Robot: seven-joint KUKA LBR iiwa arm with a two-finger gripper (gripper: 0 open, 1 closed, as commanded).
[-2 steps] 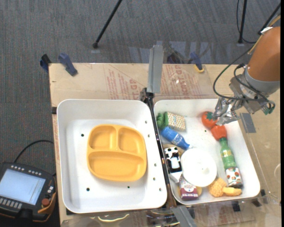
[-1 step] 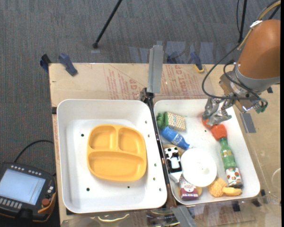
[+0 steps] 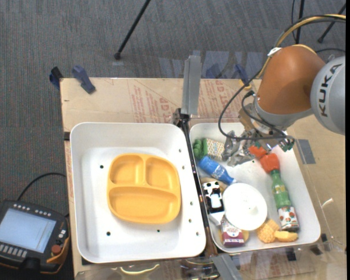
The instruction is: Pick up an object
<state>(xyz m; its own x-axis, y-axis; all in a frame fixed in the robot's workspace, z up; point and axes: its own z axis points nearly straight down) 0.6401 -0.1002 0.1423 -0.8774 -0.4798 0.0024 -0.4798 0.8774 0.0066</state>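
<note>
The right bin (image 3: 312,214) holds a labelled jar (image 3: 234,235), its writing too small to read, a white lid (image 3: 245,206), a green bottle (image 3: 282,198) and a blue bottle (image 3: 215,169). Behind them, the gripper (image 3: 240,149) hangs low; clutter hides its state. "KUKA" marks the arm (image 3: 329,95).

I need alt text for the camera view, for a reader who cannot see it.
A grey and orange robot arm lowers its gripper into the right bin, cluttered with a white plate, a bottle and toy food. The left bin holds a yellow divided tray.
</note>
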